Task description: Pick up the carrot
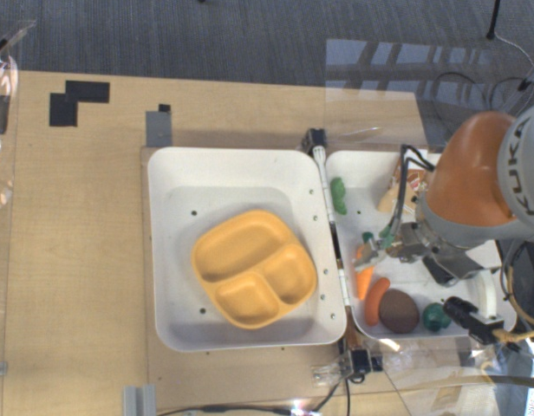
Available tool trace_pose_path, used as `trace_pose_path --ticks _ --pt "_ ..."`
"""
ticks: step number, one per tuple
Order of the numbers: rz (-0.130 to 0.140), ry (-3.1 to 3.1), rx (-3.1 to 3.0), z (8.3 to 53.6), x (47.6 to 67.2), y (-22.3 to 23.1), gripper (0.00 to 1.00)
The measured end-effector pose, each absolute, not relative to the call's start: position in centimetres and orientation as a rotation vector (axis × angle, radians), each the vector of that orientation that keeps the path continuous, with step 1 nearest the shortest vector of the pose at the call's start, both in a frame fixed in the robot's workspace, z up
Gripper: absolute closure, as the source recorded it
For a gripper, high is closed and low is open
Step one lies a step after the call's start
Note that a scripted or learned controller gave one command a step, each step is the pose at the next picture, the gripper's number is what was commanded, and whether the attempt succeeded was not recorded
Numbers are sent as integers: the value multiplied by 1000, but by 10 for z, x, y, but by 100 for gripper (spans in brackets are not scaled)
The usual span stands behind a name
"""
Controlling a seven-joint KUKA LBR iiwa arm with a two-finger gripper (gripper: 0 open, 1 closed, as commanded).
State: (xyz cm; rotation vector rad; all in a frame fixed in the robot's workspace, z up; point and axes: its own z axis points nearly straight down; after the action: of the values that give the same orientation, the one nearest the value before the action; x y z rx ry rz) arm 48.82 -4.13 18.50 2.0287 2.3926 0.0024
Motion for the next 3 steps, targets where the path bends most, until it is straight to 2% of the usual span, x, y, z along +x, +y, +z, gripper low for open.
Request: trace_pose_path --ticks 1,2,3 --pt "0 2272 2165 144 500 -97 0" --pt "11 2263 2176 186 489 -23 0" --pt "6 2256 2181 185 488 -27 0"
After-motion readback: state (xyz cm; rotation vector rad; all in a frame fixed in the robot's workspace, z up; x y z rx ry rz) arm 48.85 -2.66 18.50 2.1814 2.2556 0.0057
